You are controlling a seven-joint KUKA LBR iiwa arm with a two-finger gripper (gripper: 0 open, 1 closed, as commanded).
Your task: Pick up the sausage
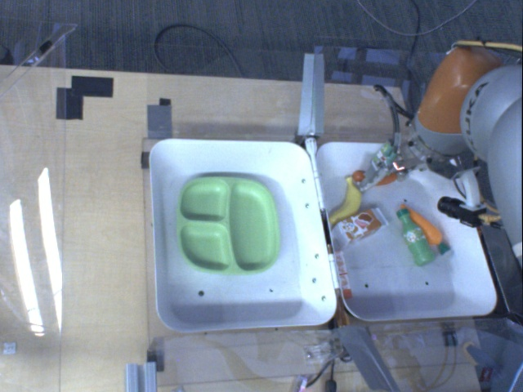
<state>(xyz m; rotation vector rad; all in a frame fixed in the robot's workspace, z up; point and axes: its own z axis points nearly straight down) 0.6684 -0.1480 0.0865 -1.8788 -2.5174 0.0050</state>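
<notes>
Two shallow white bins (237, 321) are set side by side on the pale wooden tabletop (82, 243). The long orange sausage (426, 227) is found in the right bin, on its right side, well apart from the hand. It is laid flat on the bin floor. Its long side runs at a slant, with one end pointed up and to the left and the other end pointed down and to the right. It is pressed against a green plastic bottle (417, 242), which is laid next to it at almost the same slant. Part of the bottle's top is covered by the sausage. The grey robot hand (384, 168) is seen near the top of the right bin, just beside a yellow curved banana (347, 204). The hand is small and blurry, so it cannot be told if it is open or shut, or if anything is held. A small orange bit (358, 176) is seen by the banana's top end, but what it is cannot be made out. A flat red and white packet (360, 225) is laid just below the banana. A green plate with three parts (229, 223) is laid in the left bin.
</notes>
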